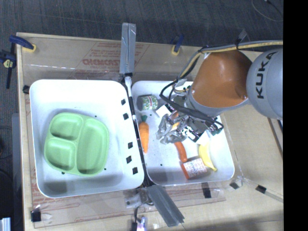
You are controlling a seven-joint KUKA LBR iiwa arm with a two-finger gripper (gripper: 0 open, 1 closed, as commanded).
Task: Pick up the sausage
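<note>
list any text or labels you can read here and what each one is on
"KUK": large dark letters on the grey arm, cut off at the view's right.
Red print on the bench sheet above the bins: too faint to read.
Label on the small can in the right bin: too blurred.
Label on the red and white packet: too blurred.

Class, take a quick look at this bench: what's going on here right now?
A grey robot arm reaches in over the right bin, its gripper low among the toy foods. Just beneath it lies the sausage, reddish, resting on the bin floor and not lifted. Nearby are a carrot, a banana, a small can and a labelled packet. The left bin holds a green divided plate.
</note>
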